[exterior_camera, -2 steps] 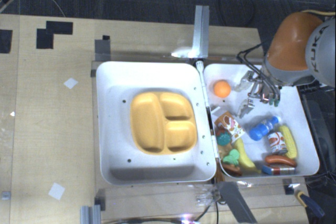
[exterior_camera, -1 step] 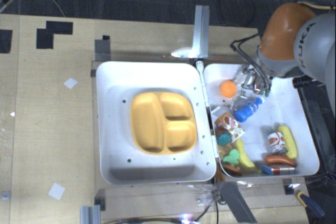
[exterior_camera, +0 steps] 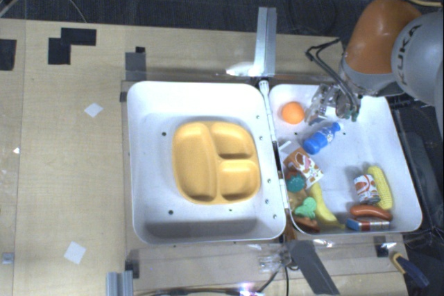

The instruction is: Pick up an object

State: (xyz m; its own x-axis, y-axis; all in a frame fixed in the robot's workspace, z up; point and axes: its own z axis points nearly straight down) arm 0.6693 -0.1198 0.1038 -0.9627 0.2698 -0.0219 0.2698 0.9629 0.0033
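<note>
- "KUKA" in dark letters, partly cut off, on the grey arm (exterior_camera: 420, 55) at the upper right of the frame.
- Small can (exterior_camera: 365, 187) and printed packet (exterior_camera: 302, 164) carry labels too small to read.

Left bin and bench

A yellow divided tray (exterior_camera: 214, 161) lies in the middle of the left white bin (exterior_camera: 149, 149); black tape patches (exterior_camera: 71, 42) mark the bench beyond the bin's far-left corner.
</note>
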